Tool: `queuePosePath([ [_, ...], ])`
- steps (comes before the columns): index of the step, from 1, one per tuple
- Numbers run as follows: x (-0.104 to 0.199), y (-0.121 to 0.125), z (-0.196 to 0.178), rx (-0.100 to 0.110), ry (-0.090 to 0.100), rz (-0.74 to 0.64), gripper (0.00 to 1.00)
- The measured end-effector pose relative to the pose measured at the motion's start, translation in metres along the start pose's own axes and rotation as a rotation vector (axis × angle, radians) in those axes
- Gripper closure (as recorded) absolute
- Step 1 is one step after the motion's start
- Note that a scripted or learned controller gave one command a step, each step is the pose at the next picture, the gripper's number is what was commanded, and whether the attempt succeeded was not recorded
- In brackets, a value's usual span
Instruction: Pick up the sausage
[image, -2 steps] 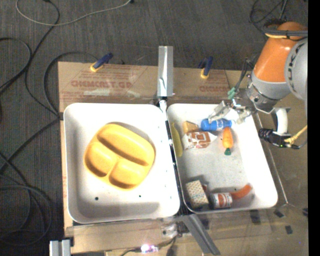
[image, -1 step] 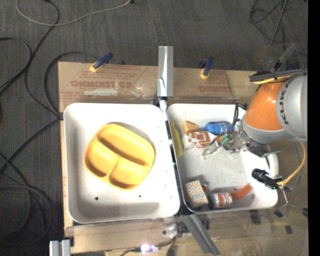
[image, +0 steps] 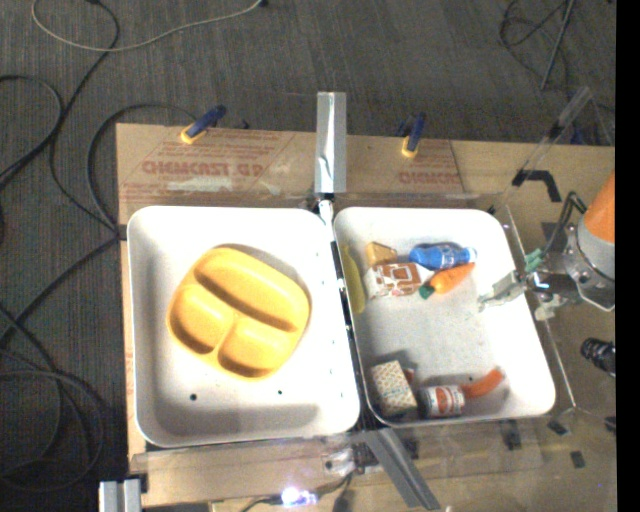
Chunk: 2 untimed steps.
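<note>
Dark carpet strewn with cables surrounds the worktop (image: 140, 160). At the right bin's (image: 520, 395) front right corner lies the sausage (image: 487, 381), beside a small can (image: 441, 400). Over that bin's right edge, the fingers (image: 497, 293) hold nothing; their opening cannot be told.

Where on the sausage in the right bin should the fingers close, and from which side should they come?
Judging by its pose, grip the sausage at mid-length, coming straight down from above, fingers closing across its narrow width. It lies flat and slightly curved near the right bin's front right corner, its left end close to the small can, so its right half looks freer. The gripper hangs above the bin's right side.
</note>
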<state>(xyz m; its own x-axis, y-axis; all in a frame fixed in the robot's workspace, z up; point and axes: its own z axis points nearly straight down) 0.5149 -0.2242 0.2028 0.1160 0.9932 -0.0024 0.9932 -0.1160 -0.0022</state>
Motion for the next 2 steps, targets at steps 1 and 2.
queuePosePath([
  [1, 0.019, -0.029, 0.114, -0.01, 0.004, -0.125, 0.0],
  [2, 0.036, -0.031, 0.113, -0.017, -0.002, 0.035, 0.0],
])
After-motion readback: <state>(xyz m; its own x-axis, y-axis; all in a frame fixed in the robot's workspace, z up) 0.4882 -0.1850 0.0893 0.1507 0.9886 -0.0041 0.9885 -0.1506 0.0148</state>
